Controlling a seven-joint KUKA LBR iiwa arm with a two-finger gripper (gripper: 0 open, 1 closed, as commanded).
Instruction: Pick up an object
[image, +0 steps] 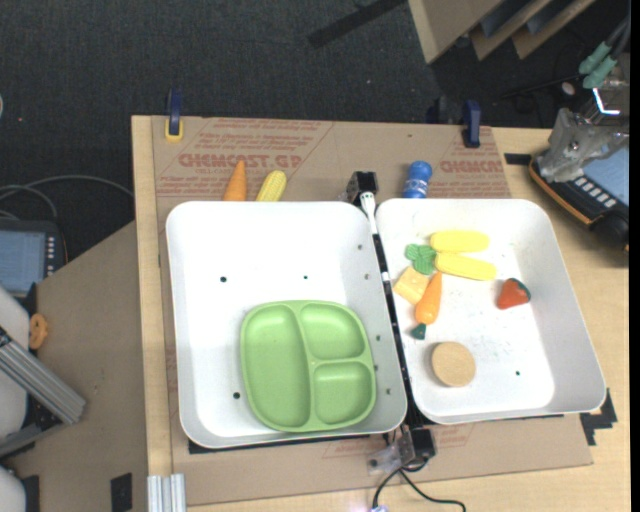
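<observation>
The right bin (540, 390) holds the loose objects. Two yellow corn cobs (460, 241) (466, 265) lie side by side near its back. Left of them is a green leafy piece (421, 257), with a yellow cheese wedge (409, 286) and an orange carrot (430, 297) just below it. A red strawberry (513, 293) sits apart toward the right. A tan round disc (453, 364) lies alone near the front. The left bin (200, 300) holds a green divided plate (308, 364).
Behind the bins on the cardboard lie an orange carrot (235, 182), a yellow corn piece (271, 186), a black clip (361, 184) and a blue bottle (418, 179). Blue clamps (175, 113) (470, 120) hold the board's back edge. Equipment (590, 160) stands at the upper right.
</observation>
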